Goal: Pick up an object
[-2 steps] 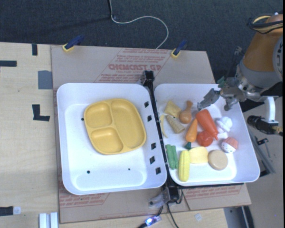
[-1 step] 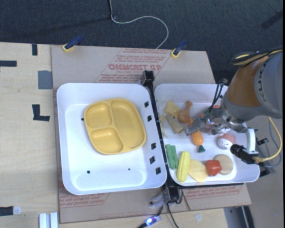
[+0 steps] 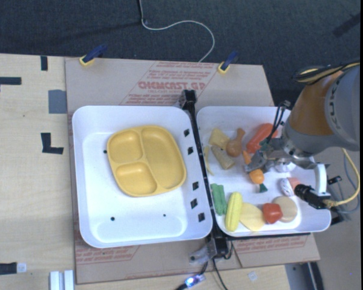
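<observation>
Two white bins. Left bin (image 3: 91, 162): one yellow divided plate (image 3: 146, 160), three compartments. Right bin (image 3: 317, 225): toy food, roughly nine pieces. One corn cob (image 3: 233, 211), one green pod (image 3: 218, 198), one tomato (image 3: 271, 211), one pale round slice (image 3: 287, 208), one chicken drumstick (image 3: 235, 142), one carrot (image 3: 258, 137), one small orange piece (image 3: 256, 176), two pale yellow chunks (image 3: 220, 148). Gripper (image 3: 267, 160) sits low over the orange piece, beside the carrot; cannot tell its opening or grasp. Arm covers the bin's right wall; pieces there hard to make out.

A yellow divided plate (image 3: 147, 160) lies in the left bin (image 3: 85, 180).
</observation>
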Robot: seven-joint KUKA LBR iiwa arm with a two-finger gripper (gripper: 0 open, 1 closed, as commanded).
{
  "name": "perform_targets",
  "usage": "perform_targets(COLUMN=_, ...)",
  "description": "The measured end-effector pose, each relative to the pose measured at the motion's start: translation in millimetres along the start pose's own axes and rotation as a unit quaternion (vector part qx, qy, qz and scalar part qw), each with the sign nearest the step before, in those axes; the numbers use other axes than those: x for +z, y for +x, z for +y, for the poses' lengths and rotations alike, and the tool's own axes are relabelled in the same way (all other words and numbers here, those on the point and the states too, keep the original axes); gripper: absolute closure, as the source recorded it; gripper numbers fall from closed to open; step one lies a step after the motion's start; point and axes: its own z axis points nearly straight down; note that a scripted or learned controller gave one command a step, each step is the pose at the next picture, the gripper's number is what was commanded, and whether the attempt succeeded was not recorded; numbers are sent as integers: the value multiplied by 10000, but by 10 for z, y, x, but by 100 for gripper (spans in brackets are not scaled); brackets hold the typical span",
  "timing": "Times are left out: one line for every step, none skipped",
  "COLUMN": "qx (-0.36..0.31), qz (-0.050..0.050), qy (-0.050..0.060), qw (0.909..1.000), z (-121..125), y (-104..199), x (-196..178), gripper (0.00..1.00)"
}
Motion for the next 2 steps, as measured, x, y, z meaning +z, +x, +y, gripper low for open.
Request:
perform_targets(qx=-42, qz=-2, qy=-63, qw=10000, z=68, y=857, x=-811, gripper=100)
perform_targets(qx=-56, qz=3, qy=-53, qw=10000, z=-305, y=1807, x=-1597, gripper=100)
